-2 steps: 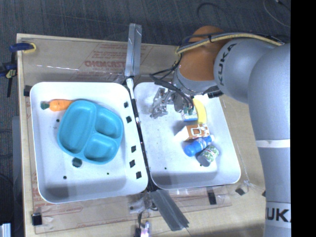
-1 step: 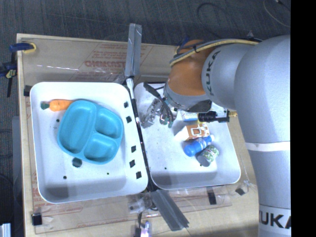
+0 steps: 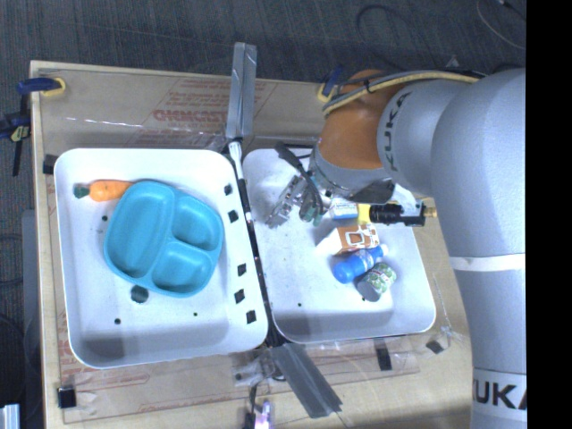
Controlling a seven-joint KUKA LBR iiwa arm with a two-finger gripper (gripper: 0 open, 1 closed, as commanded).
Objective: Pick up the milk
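The jaws (image 3: 288, 202) hang low over the upper left part of the right bin (image 3: 295, 315), tipped toward the divider between the two bins. Their metal fingers (image 3: 279, 206) are spread a little, and nothing shows between them; they are released. Behind them the wrist carries an orange band (image 3: 350, 141), and the grey arm (image 3: 474, 186) fills the space to the right of this bin.

All places below are given from the right bin. The milk (image 3: 356, 238), a small carton with an orange and white pattern, lies inside it, right of centre, near the jaws but apart from them. Just below the milk lies a blue bottle (image 3: 355, 265), touching or nearly touching it. Beside the bottle, toward the bin's lower right, lies a small green and white packet (image 3: 379, 279). Just above the milk, a white and blue item sits partly under the wrist; what it is cannot be told.

Left of the right bin, touching along the divider, sits the left bin (image 3: 80, 329). It holds a blue sectioned plate (image 3: 165, 237) near its middle. A carrot (image 3: 107, 189) lies at the plate's upper left edge, and a small dark object (image 3: 138, 295) rests just below the plate.

Both bins stand on a wooden desk (image 3: 134, 96).
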